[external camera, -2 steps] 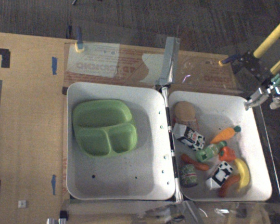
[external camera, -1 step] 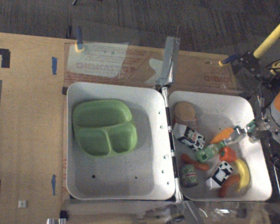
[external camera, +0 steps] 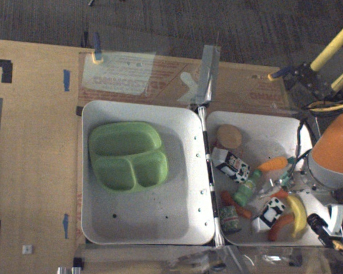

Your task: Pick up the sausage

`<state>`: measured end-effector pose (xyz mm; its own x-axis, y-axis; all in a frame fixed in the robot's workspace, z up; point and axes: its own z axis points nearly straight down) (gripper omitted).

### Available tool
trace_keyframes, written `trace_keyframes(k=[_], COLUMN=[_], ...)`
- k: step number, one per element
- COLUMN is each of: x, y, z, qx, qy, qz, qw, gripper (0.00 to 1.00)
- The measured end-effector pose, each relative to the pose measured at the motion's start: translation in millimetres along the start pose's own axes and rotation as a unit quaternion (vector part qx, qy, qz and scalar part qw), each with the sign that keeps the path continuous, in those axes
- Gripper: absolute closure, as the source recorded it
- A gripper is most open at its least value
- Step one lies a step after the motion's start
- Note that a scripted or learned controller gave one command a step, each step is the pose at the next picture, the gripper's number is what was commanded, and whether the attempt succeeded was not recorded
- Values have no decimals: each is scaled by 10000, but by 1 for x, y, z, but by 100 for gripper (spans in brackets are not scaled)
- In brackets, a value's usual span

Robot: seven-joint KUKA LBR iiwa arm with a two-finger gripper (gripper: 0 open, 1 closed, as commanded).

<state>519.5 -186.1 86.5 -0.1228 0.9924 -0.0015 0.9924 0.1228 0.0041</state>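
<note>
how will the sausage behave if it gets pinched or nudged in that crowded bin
The sausage looks smooth and rounded, so it may slip or roll from a pinch. It lies against the banana and a milk carton, so a nudge would probably shift those too.

Little legible print. Clear panel [external camera: 118, 73] behind the left bin: a line of pale reddish lettering shows through it, too faint and blurred to read. Cardboard [external camera: 268, 95] behind the right bin: a similar reddish printed line near its right end, also unreadable. Two small cartons in the right bin, one [external camera: 232, 165] near the divider and one [external camera: 271, 212] beside the banana [external camera: 297, 213], carry black-and-white cow-style patches; any wording on them is too small to make out. Green bottle [external camera: 247, 188] and dark can [external camera: 230, 219]: labels present, text not resolvable.
</note>
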Motion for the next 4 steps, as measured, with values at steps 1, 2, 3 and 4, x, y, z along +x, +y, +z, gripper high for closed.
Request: trace_keyframes(k=[1, 2, 3, 4], x=[-2, 42, 42, 42], y=[2, 7, 8, 8], z=[-12, -4, -14, -23], qx=[-38, -44, -52, -60], qy=[-16, -21, -23, -25], qz=[14, 757, 760, 762], qw=[10000, 9971, 9971, 9971], gripper=[100, 100, 100, 100])
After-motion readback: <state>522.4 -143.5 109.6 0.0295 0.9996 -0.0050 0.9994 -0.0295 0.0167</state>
